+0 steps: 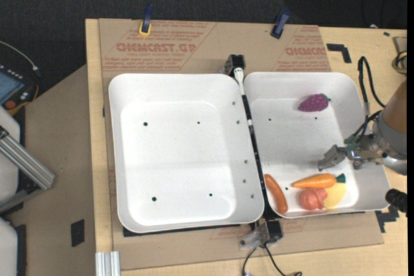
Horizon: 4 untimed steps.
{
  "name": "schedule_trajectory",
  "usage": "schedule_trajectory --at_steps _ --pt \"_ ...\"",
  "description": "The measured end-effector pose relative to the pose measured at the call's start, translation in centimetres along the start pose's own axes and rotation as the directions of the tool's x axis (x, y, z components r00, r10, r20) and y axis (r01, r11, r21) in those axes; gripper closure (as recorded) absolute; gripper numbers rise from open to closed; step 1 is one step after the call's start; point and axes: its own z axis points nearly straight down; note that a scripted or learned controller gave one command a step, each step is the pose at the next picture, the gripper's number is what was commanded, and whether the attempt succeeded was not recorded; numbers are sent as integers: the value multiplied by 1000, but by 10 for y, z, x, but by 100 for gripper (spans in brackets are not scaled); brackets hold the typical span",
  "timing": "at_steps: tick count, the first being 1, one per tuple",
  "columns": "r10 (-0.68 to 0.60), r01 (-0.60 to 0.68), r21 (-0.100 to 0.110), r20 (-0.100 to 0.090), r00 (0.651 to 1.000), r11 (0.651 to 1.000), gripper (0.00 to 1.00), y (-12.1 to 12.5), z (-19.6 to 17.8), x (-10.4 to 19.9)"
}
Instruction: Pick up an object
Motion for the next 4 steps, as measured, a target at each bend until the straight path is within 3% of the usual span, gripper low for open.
schedule_trajectory --at_steps 1,2,3,4 --pt "-2 2 -6 -3 1000 1000 0 5 63 -41" --pt "-2 2 -9 3 1000 1000 100 5 51 -40" --pt "-2 2 -8 3 1000 1000 0 5 52 -40" --pt "-1 1 -11 5 1000 1000 100 5 41 -40"
